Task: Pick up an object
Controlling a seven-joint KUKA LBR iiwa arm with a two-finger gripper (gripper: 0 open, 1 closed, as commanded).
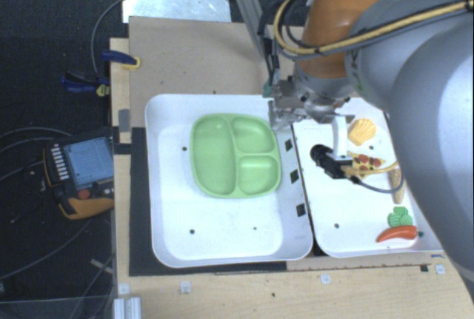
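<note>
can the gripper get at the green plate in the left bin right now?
Probably yes. The green plate lies alone in the left bin, nothing on or over it, and the gripper hangs right at its upper right corner. Only its low rim offers a hold, though.

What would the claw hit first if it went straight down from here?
Likely the left bin's right rim, just beside the green divided plate's upper right corner. The claw hangs over the seam between the bins; depth is unclear at this slant, so it might catch the plate's edge instead.
</note>
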